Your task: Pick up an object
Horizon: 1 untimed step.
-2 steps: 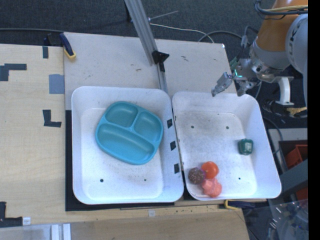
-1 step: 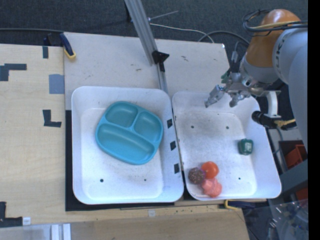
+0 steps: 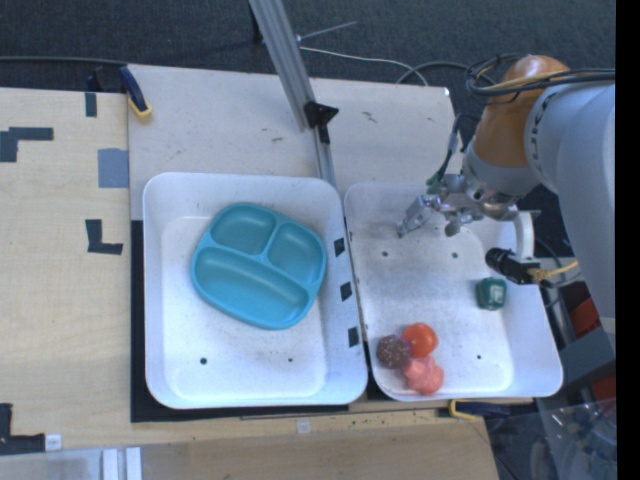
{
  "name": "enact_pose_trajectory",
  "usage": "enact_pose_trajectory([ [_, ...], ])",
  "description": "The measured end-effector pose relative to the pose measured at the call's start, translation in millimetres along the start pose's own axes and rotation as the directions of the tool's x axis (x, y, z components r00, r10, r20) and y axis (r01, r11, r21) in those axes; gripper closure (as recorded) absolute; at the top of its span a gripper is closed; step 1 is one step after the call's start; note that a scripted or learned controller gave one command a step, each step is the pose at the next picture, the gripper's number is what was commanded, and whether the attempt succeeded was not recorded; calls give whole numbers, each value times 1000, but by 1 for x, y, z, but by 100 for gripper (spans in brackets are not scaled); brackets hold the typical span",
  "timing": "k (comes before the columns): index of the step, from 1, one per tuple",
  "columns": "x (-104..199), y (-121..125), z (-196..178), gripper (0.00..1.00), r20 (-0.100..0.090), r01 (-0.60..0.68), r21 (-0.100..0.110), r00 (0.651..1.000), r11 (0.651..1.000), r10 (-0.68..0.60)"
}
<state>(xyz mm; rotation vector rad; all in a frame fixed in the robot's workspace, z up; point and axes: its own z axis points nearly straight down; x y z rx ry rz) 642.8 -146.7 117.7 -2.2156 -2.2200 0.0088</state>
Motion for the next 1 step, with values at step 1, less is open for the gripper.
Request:
enact_pose_trajectory([
  [1,1,0,30,0,2,1,-6,1000,1000,-1],
])
